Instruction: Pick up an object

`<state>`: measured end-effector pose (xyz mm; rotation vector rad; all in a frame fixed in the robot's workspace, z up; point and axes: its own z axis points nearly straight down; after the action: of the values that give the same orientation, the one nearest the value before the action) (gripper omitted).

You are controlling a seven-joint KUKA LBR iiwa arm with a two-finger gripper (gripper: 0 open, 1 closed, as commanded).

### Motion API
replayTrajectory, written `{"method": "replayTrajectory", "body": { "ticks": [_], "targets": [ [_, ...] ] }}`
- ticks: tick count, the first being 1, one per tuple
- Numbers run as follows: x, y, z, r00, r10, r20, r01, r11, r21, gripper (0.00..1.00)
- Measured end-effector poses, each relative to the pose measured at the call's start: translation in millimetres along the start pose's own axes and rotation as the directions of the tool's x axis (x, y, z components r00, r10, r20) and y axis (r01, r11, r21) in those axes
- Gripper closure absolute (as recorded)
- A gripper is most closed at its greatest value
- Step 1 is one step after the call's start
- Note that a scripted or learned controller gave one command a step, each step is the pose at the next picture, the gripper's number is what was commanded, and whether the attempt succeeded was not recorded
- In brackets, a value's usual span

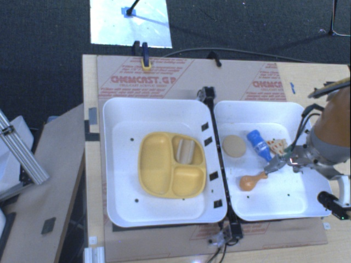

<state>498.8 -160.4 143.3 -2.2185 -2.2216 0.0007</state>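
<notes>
Bins sit side by side on the desk point(164, 73), and we look down on both from above. In the left bin point(118, 147) we see a yellow divided plate point(159, 166) lying flat, with a pale grey cylinder point(185, 151) resting in its upper right compartment.

In the right bin point(274, 204) we find four small things. A round tan disc point(234, 146) lies near the dividing wall. Just to its right a blue bottle-like object point(256, 143) lies tilted, and beside that, touching or nearly so, a tan patterned piece point(277, 146). Below them an orange spoon-shaped toy point(252, 181) lies with its round end toward the bin's middle and its handle pointing up and right.

From the right we see the grey arm point(332, 141) reach in over the right bin. Its gripper point(276, 165) is low at the handle end of the orange toy, just under the blue object. We cannot tell whether it is spread or closed, nor whether it touches the toy.
</notes>
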Motion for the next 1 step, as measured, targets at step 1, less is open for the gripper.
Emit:
{"method": "replayTrajectory", "body": {
  "ticks": [1],
  "targets": [
    [-0.5,1.7,49.0,1.0,0.001,0.001,-0.001,1.0,-0.005,0.0]
  ]
}}
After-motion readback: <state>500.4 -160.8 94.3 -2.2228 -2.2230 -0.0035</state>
